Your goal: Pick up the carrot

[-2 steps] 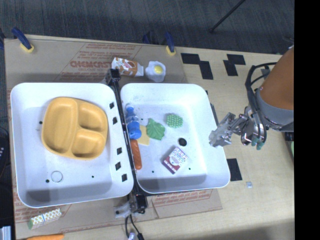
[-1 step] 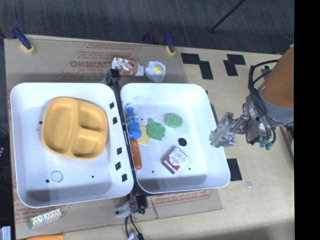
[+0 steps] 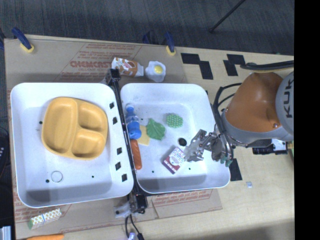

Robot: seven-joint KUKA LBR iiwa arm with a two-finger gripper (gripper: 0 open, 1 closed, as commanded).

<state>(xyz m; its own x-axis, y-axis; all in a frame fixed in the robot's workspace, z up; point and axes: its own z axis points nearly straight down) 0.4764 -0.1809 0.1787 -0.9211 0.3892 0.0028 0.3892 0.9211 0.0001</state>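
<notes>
The carrot (image 3: 136, 154), a thin orange stick, lies along the left wall of the right bin (image 3: 200, 91), just below a blue bottle (image 3: 133, 124). My gripper (image 3: 196, 148) hangs low over the right side of that bin, well to the right of the carrot, next to a small red and white packet (image 3: 174, 159). Nothing shows between its fingers. The orange-banded wrist (image 3: 255, 109) sits over the bin's right rim.
In the right bin there are also a green leaf piece (image 3: 155, 129), a green dotted round piece (image 3: 174, 120), a yellow slice (image 3: 144, 136) and a small black object (image 3: 182, 142). The left bin (image 3: 25, 149) holds a yellow divided plate (image 3: 74, 127). Clutter lies behind the bins.
</notes>
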